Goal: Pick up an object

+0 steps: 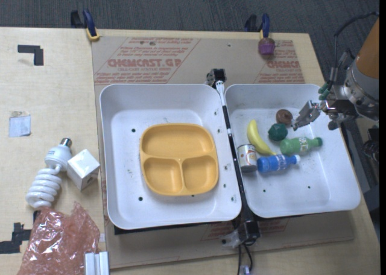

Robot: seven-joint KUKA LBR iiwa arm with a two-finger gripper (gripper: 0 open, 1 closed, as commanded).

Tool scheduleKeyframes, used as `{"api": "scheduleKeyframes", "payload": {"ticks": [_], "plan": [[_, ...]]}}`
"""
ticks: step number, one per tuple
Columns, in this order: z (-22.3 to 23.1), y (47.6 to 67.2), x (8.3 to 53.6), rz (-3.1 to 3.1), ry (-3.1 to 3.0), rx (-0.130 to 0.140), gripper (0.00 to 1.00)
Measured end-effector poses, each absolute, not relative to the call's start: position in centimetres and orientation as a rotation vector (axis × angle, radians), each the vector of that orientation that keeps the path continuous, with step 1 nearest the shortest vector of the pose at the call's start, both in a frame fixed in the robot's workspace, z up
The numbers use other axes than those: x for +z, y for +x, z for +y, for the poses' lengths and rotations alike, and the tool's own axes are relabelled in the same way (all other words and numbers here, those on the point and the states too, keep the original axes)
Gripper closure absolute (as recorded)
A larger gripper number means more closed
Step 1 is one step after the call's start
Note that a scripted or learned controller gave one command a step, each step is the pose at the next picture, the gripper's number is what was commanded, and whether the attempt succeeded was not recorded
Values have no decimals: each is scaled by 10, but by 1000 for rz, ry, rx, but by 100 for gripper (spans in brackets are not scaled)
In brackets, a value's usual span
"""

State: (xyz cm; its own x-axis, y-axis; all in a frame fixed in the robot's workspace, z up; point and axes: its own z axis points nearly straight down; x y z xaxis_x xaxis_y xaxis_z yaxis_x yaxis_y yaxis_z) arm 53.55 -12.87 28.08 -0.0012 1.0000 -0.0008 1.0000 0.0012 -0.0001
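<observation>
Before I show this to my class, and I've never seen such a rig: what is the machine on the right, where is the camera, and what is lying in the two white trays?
One camera looks down at a slant on a bench. The grey robot arm reaches in from the right, and its metal claw hangs over the right white bin; nothing shows between its fingers. That bin holds a yellow banana, a dark green ball, a brown round piece, a green plastic bottle, a blue plastic bottle and a small tin can. The left white bin holds a yellow divided plate.
</observation>
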Motion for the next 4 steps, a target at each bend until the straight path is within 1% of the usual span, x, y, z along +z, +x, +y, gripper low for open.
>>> {"api": "scheduleKeyframes", "payload": {"ticks": [1, 2, 3, 4], "plan": [[-174, 552, 153, 2220, 2222, 0, 0], [-142, 547, 92, 2221, 2222, -1, 0], [-143, 548, 102, 2218, 2223, 1, 100], [-143, 548, 102, 2218, 2223, 0, 0]]}}
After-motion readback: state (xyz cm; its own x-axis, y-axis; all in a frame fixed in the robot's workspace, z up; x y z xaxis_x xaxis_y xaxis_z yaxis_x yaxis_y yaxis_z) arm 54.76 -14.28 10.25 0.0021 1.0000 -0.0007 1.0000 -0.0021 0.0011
